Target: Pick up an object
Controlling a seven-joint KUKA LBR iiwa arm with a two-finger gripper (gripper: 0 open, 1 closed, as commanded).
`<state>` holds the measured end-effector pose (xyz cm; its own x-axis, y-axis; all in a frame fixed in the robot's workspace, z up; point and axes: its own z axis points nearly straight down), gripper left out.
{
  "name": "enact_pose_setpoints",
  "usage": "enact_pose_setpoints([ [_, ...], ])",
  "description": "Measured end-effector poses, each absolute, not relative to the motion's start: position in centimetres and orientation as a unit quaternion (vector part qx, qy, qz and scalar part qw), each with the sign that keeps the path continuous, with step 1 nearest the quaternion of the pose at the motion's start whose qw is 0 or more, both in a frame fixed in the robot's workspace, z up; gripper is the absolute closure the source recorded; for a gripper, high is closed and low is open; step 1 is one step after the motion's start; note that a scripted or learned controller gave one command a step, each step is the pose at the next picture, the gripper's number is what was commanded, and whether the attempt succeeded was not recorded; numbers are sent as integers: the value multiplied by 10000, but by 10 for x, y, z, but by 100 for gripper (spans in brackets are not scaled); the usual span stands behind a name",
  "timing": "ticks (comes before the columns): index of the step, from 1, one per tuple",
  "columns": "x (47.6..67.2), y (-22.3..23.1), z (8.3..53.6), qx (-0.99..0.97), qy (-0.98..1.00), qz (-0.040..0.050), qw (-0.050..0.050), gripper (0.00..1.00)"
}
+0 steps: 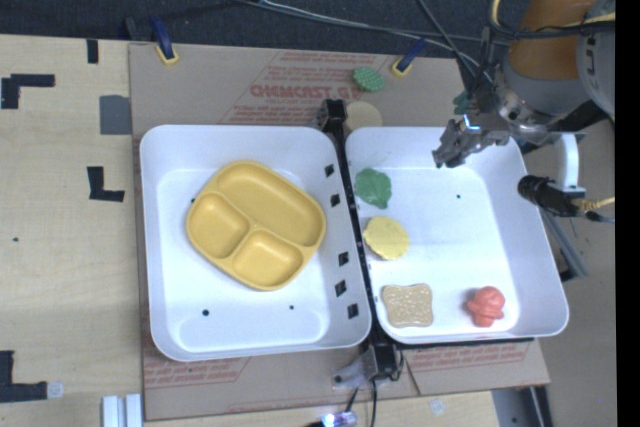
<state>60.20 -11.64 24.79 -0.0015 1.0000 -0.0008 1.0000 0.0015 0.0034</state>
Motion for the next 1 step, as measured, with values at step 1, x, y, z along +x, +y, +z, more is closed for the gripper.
enact_pose_setpoints([
  [1, 596, -68, 250, 7052, 7090, 0, -9, 100],
])
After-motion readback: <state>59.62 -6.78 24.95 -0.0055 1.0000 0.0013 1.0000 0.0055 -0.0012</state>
